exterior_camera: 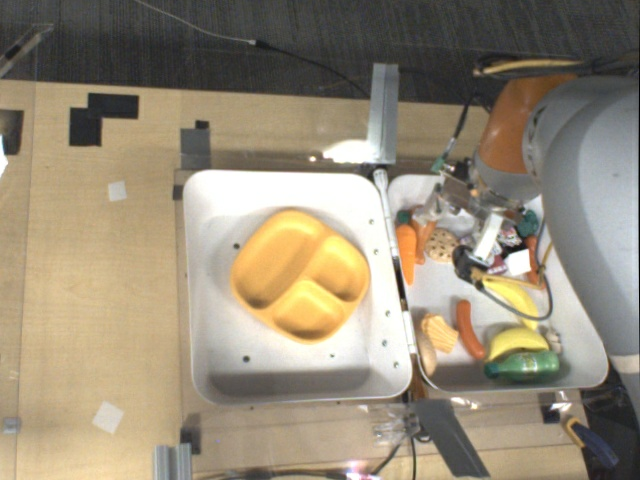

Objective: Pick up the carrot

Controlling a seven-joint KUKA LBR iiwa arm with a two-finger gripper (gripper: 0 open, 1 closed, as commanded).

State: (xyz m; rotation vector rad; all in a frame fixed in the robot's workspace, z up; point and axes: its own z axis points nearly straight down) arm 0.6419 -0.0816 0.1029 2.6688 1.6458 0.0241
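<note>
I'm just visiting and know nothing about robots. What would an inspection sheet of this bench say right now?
Surface: wooden bench bearing two white bins, left bin and right bin.
Job's things: carrot lying in the right bin by its left wall, free of the gripper.
Clutter: yellow divided plate in the left bin; banana, sausage, cookie, green item in the right bin.
Grippers: gripper low over the right bin, right of the carrot.
Cables: thin cable across the dark floor.
Surroundings: black markers on the bench.

Orange carrot point(406, 251); right bin's point(590, 353) left edge
</note>
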